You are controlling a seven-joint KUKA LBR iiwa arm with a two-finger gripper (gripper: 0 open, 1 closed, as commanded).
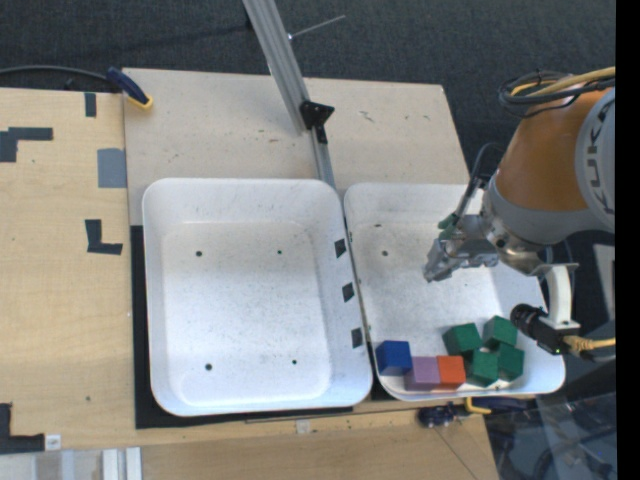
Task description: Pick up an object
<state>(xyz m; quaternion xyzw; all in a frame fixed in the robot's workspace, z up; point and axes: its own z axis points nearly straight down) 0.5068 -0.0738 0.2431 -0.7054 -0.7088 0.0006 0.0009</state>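
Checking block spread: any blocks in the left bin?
No. The blocks all sit in the right bin's near corner; the left bin shows bare floor.

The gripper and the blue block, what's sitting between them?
Nothing: in the camera view, bare white bin floor runs from the gripper down to the blue block.

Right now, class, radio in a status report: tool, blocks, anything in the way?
Tool above right bin, holding nothing. Blocks bunched in that bin's near corner, apart from tool. Nothing between them.
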